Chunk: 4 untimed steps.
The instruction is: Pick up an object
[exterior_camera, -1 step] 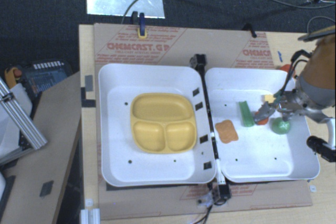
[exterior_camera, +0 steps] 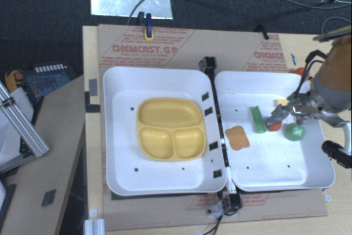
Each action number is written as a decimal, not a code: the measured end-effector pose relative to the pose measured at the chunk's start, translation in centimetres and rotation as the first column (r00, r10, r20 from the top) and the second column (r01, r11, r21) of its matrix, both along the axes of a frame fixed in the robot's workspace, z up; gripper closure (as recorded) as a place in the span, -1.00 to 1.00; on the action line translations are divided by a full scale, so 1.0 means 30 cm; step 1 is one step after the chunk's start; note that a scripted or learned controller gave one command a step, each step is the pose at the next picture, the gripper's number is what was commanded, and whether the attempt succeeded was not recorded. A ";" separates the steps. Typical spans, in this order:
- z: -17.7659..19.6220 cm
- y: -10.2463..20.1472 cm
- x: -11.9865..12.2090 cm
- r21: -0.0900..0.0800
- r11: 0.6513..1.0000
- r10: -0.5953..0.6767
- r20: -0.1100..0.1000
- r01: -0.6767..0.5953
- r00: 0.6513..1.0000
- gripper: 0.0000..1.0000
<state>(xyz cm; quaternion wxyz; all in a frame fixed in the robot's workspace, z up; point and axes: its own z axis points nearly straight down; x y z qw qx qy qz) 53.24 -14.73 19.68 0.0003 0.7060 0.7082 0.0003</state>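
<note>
In the right bin [exterior_camera: 264, 173] lie a green bar [exterior_camera: 257, 119], a tan flat piece [exterior_camera: 237, 137], a small red object [exterior_camera: 274, 126], a round green object [exterior_camera: 294, 132] and a small yellow piece [exterior_camera: 281, 102]. My gripper [exterior_camera: 282, 114] reaches in from the right and hangs low over the bin. It sits just above the red object, between the green bar and the round green object. Part of the red object is hidden under it. Nothing is visibly held.
The left bin [exterior_camera: 124, 168] holds a yellow three-compartment tray [exterior_camera: 168, 128]. The bins meet at a black-clipped divider [exterior_camera: 215, 118]. The orange-banded arm [exterior_camera: 335, 71] covers the right bin's far right side. Cables cross the dark floor behind the bench.
</note>
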 end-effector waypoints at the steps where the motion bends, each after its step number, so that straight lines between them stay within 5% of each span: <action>1: -0.205 -0.012 0.011 0.001 1.000 -0.002 -0.004 0.002 1.000 -1.00; 2: -0.379 -0.010 0.009 0.001 1.000 -0.002 -0.004 0.002 1.000 -1.00; 3: -0.334 -0.012 0.015 -0.001 1.000 -0.003 0.002 0.003 1.000 1.00; 4: -0.147 -0.038 0.047 -0.002 1.000 0.000 0.007 0.000 1.000 1.00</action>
